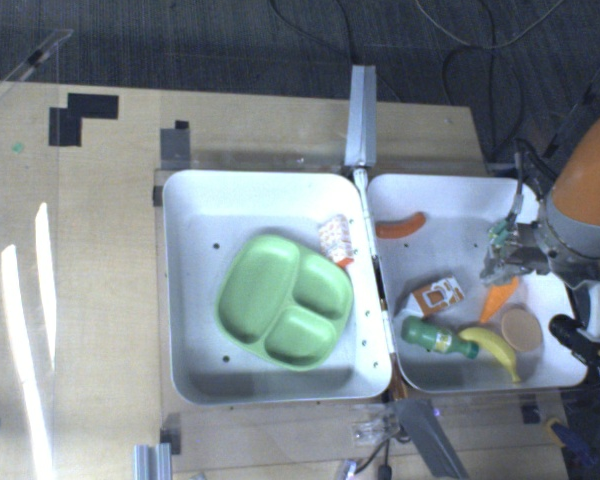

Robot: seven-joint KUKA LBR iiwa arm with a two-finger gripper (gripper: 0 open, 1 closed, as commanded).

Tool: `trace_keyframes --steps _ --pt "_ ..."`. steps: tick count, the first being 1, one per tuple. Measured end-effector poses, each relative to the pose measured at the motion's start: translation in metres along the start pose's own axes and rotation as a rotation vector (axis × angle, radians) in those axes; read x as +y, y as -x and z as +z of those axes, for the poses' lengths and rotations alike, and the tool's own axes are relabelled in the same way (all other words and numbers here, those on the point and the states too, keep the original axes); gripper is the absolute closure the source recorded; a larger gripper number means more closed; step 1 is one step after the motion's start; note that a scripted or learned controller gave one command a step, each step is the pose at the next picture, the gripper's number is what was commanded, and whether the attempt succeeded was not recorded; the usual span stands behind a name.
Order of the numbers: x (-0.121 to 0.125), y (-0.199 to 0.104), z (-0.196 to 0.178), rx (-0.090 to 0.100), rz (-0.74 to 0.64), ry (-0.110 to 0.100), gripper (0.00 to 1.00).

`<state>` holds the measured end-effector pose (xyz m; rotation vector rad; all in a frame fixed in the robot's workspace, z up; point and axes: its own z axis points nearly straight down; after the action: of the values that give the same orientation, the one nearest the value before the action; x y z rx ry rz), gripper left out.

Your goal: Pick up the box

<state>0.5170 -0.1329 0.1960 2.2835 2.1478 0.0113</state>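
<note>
The box is small, brown and white, and lies flat near the middle of the right bin. My gripper hangs over the right side of that bin, to the right of the box and a little farther back, apart from it. It sits just above the top end of an orange carrot. Nothing shows in its grasp.
Around the box lie a green bottle, a banana, a tan round cup and a sausage. The left bin holds a green divided plate and a small wrapped packet.
</note>
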Motion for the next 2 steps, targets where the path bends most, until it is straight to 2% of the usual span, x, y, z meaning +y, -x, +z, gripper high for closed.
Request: trace_keyframes --steps 1,2 --pt "0.0 0.0 0.0 0.0 0.0 0.0 0.0" --pt "-0.008 0.021 0.028 0.0 -0.21 -0.006 0.0"
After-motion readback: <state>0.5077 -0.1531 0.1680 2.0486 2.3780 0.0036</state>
